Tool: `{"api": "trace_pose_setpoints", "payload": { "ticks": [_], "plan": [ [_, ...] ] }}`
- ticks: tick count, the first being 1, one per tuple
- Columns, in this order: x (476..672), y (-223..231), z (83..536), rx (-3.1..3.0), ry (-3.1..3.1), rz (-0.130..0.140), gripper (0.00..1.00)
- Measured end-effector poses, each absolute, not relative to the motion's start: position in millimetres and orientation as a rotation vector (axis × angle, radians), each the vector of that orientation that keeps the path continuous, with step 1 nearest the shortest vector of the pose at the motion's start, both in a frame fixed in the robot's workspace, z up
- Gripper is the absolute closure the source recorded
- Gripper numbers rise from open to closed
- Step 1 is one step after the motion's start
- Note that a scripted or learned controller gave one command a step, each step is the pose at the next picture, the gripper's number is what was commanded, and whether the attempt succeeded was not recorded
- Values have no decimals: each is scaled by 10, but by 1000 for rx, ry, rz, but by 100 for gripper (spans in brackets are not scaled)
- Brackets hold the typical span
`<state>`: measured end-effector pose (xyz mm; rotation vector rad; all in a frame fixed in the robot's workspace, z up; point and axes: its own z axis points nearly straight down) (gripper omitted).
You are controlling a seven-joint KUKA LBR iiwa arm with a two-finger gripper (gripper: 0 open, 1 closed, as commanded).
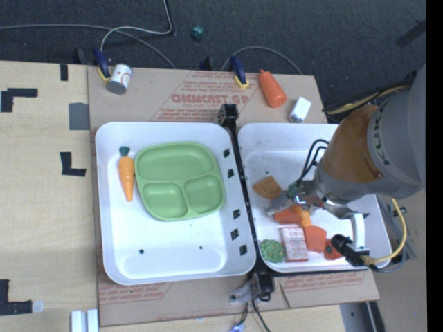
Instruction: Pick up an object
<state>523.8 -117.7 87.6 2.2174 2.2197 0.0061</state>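
Observation:
My gripper (292, 201) is low in the right bin (277, 151), reaching in under the grey arm with its orange band. It hangs just above a red-orange piece (285, 217) and right of a brown chunk (266, 187). A small orange piece (305, 219) lies against its lower side. Nearer the front edge are a red cup (315, 239), a pink box (294, 244) and a green item (271, 251). Nothing is visibly lifted off the bin floor.
The left bin (118, 254) holds a green divided plate (180, 180) and a toy carrot (126, 174). Behind the bins on the cardboard lie an orange bottle (272, 88), a white cube (300, 108) and a small can (120, 78). Cables run along the arm's right side.

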Motion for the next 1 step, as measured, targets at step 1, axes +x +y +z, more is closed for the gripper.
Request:
{"api": "trace_pose_setpoints", "payload": {
  "ticks": [1],
  "plan": [
    [5271,-1179,998,2212,2212,16,100]
  ]
}}
